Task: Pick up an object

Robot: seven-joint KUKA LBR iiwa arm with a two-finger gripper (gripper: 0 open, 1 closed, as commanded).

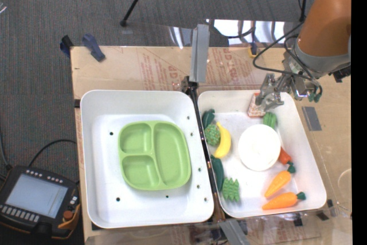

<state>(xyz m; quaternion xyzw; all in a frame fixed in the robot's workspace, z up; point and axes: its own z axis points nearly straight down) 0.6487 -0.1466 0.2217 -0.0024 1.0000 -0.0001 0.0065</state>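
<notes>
While you look down on the counter (132, 69), a board of brown sheet with red print, you see two shallow white bins side by side; the left bin (97, 109) is smooth plastic with rounded corners and holds a lime-green tray (155, 155), glossy, rounded, split into three compartments. The right bin (307, 149) carries a crowd of toy food; a round white plate (260, 147) lies flat near its middle; left of the plate you have a curved yellow banana (223, 142) touching a knobbly green broccoli (213, 134), with a dark green piece (207, 117) just above them. Below the banana lies a long dark green cucumber (218, 172) along the bin's left wall, and beside it a spiky light green piece (231, 189). Toward the near right corner two orange carrots (281, 192) taper to green tops, one above the other; a small red-orange piece (284, 156) peeks out from the plate's right edge; a ribbed green piece (269, 120) sits just above the plate.

Your jaws (268, 96) hang at the bin's far edge, metal and grey, under the arm's rounded orange band (325, 20); whether they are wide or narrow you cannot tell. Just beside them, at the far wall, rests a small pinkish wedge (256, 106), close to the fingers, though contact is unclear.
</notes>
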